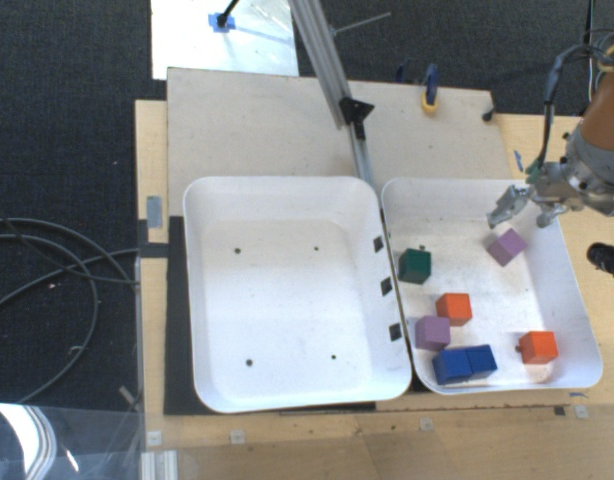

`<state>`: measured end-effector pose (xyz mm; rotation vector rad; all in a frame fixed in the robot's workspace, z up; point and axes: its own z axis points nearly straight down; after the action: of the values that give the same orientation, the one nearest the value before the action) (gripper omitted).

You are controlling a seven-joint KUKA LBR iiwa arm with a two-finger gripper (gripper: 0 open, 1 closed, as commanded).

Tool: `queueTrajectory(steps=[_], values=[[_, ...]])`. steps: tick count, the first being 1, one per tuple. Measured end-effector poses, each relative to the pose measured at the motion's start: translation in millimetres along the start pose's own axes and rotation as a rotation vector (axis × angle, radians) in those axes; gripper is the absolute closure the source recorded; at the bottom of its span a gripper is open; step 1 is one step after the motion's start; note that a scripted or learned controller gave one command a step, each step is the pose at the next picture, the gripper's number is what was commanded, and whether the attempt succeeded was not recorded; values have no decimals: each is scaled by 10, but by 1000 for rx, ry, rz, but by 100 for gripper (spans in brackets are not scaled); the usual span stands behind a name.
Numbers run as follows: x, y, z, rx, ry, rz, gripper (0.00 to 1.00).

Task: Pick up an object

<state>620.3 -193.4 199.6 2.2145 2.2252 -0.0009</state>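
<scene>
One end effector (pixel 525 211) above purple block (pixel 506 247)

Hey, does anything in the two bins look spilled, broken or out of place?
Nothing stands out. The blocks all sit inside the right bin: green block, two purple, two orange, and a blue block. The gripper hovers beside the upper purple block.

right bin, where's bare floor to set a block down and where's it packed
In the right bin, bare floor lies along the top, between the green block and the gripper, and mid-right, between the lone purple block and the corner orange block. It is crowded bottom-centre: orange block, purple block, blue block.
</scene>
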Motion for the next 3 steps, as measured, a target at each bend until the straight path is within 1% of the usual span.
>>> queueTrajectory(steps=[1, 2, 3], values=[[447, -598, 861, 10, 6, 2, 0], [1073, -1136, 1109, 5, 6, -2, 0], [1033, -1103, 984, -3, 3, 0, 100]])
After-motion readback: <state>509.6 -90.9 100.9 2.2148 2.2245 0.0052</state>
